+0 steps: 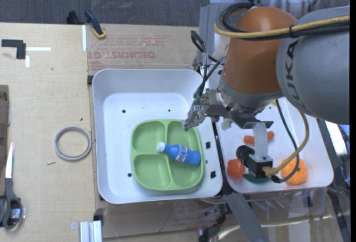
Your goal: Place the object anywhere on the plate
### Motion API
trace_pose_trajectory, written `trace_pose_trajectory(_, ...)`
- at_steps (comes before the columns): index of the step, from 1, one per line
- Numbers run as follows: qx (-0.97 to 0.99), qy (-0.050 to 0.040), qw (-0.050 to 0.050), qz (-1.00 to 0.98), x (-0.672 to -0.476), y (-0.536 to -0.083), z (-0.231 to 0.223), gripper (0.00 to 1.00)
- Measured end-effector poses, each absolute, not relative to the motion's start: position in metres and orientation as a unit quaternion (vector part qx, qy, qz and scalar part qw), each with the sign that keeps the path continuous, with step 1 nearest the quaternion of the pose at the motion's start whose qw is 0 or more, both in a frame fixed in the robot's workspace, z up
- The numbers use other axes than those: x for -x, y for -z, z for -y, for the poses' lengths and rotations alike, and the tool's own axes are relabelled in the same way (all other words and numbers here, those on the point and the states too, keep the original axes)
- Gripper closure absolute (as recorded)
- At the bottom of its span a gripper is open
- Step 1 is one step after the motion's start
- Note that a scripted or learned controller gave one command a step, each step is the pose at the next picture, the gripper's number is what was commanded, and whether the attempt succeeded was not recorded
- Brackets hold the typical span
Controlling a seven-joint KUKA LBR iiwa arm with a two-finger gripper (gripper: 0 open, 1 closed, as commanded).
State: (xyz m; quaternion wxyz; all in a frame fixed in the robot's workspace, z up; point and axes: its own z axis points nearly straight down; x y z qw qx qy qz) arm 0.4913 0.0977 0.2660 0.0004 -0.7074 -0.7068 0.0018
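Gripper [192, 118] hangs over the upper right corner of the green plate [146, 169], just inside the right wall of the left bin [111, 90], and from this slanted angle whether its fingers are apart or together cannot be told; nothing shows between them. Down on the plate lies the blue bottle [181, 153], on its side, white cap pointing toward the left of the frame, body stretched across the divider ridges toward the plate's right edge. So the bottle rests on the plate, a little below and left of the gripper and apart from it. The plate sits in the lower middle of the left bin, three compartments showing. Above the gripper the big orange band [256, 52] of the arm bulks in the upper right of the frame, with the grey arm [317, 63] running off to the right. In the right bin [320, 182], partly hidden under the arm, there's a small red round thing [235, 168] at the lower left, an orange thing [295, 171] at the lower right, and a carrot-like piece [268, 136] near the middle. Out on the bench [44, 96], left of the bins, lies a grey ring [73, 142], and scissors [11, 202] sit at the lower left edge.
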Motion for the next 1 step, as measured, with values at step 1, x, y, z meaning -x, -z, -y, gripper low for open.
trace_pose_trajectory(1,0.707,-0.0015,0.0,0.707,-0.4914,-0.266,-0.0977,0.0)
